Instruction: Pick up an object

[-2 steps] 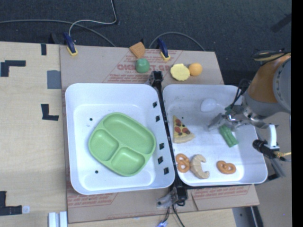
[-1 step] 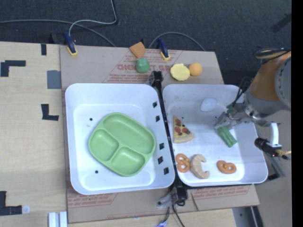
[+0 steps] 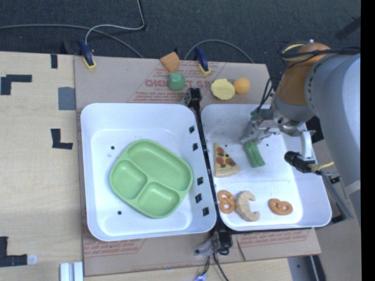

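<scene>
One gripper (image 3: 255, 138) hung over the right bin (image 3: 304, 212), touching a green block (image 3: 254, 155) at its six o'clock; its grip could not be told.

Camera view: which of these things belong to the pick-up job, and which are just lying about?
In play, in the right bin:
claw, right above the green cylinder
pizza slice
two pretzels
croissant piece

Lying about:
green divided plate in the left bin
orange block, green piece, yellow piece and orange ball beyond the bins
</scene>
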Tool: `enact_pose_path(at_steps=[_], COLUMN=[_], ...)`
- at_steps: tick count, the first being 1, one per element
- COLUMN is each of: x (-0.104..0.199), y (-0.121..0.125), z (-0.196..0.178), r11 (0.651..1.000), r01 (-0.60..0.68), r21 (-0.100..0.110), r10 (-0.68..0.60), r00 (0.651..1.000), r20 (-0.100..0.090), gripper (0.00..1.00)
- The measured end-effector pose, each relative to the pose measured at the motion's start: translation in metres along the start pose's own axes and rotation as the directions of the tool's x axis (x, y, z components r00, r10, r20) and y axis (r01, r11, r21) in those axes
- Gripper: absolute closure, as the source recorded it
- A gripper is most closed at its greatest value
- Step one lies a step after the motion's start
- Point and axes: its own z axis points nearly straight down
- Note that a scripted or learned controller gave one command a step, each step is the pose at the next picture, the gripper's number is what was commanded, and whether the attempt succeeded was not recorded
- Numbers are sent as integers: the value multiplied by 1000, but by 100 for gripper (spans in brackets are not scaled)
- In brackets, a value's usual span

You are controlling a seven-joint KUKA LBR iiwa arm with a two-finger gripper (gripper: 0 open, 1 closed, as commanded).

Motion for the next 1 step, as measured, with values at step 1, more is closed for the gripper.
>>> enact_pose_path(at_steps=[1], x=[79], y=[-14], z=[-97], r11=[1000], r01=[0], r21=[0], r10=[0], r00=[1000], r20=[-1], gripper=[100])
